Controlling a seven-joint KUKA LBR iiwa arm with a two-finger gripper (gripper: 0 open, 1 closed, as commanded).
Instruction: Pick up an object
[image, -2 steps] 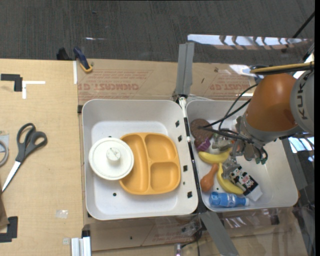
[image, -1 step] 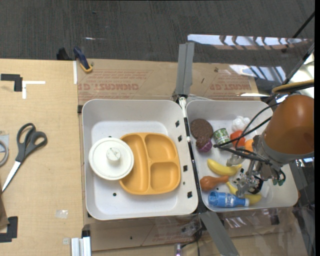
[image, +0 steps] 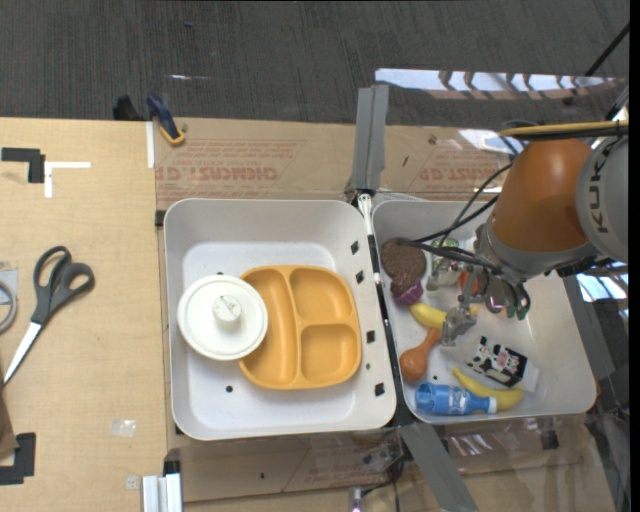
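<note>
My gripper (image: 457, 325) hangs low in the middle of the right bin (image: 572, 395), below the arm's orange band (image: 545, 195). Its tip is just right of a small yellow banana piece (image: 428, 316) and above an orange drumstick-shaped toy (image: 419, 356). A black-and-white packet (image: 498, 361) lies just right of the tip. Along the bin's front wall lie a blue bottle (image: 452, 400) and a long yellow banana (image: 492, 389). A brown and purple object (image: 405, 268) sits at the bin's back left. I see nothing lifted off the bin floor.
The left bin (image: 190, 400) holds an orange divided plate (image: 305, 330) with a round white lid (image: 222, 315) overlapping its left side. Scissors (image: 45, 295) lie on the bench at far left. Cables hang from the wrist over the right bin.
</note>
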